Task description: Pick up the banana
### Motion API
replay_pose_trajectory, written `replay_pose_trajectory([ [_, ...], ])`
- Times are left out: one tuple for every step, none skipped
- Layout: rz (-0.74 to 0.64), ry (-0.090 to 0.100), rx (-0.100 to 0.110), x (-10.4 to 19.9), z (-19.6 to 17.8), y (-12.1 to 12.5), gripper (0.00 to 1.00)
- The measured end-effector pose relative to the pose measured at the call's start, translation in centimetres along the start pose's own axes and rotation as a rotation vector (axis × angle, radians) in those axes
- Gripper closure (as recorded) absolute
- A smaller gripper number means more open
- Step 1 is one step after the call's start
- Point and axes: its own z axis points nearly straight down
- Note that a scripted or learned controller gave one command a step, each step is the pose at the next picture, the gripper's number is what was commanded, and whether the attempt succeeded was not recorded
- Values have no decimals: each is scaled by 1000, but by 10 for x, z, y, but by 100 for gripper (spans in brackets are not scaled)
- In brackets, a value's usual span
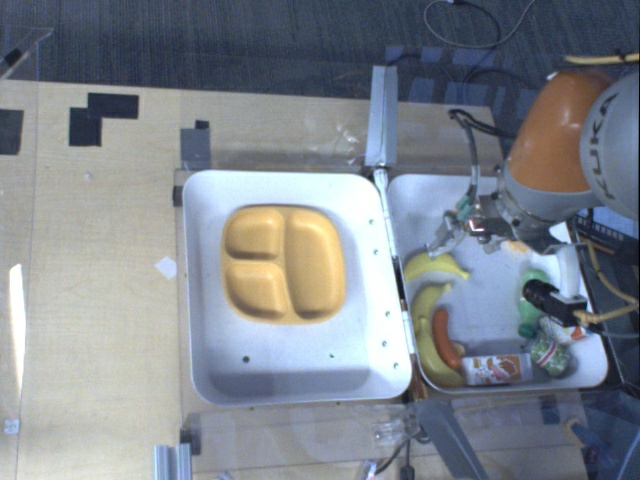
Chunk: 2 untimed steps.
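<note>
A yellow banana (434,267) lies in the right bin (590,370), close to its left wall. A second, larger banana (427,320) curves along that wall just below it. My gripper (453,227) hangs over the right bin, just above and to the right of the upper banana. Its fingers stand open with nothing between them, the lower fingertip close to the banana's top. The grey arm with its orange band (560,133) reaches in from the right.
The right bin also holds a red sausage (448,338) against the larger banana, a red-and-white labelled bottle (496,370) at the front, a green item (534,306) and a small can (548,354). In the left bin (205,368) sits a yellow divided plate (284,263).
</note>
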Motion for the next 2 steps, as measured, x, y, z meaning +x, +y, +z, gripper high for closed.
replay_pose_trajectory([
  [-97, -4, -18, -30, 73, 22, 0],
  [86, 1, -29, -18, 84, 22, 0],
])
